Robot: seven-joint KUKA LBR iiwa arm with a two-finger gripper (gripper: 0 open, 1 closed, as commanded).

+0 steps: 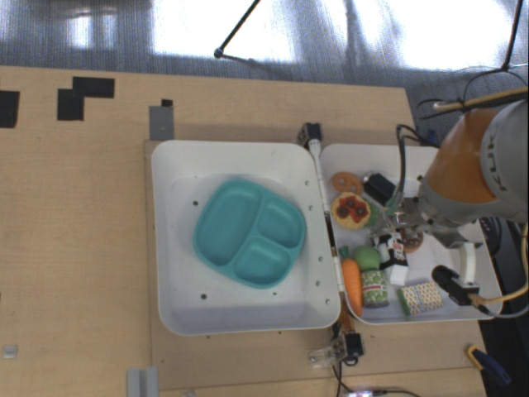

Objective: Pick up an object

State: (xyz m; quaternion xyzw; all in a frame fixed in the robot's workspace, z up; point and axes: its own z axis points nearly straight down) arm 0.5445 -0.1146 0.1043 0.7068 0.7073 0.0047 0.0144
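Note:
The right bin (488,265) holds several small items. A fruit tart (351,211) and a brown ring-shaped pastry (345,182) lie at its far left. A green round piece (368,259), an orange carrot (352,284) and a green can (374,288) sit near the front left. A patterned box (421,298) lies at the front. My gripper (390,240) hangs low over the middle of this bin, just right of the green piece and beside a small red-brown item (411,241). Nothing can be seen held.
The left bin (173,222) carries a teal divided plate (250,231). A black block (378,188) lies at the back of the right bin beside the pastry. The grey and orange arm (471,172) covers the right bin's far right side.

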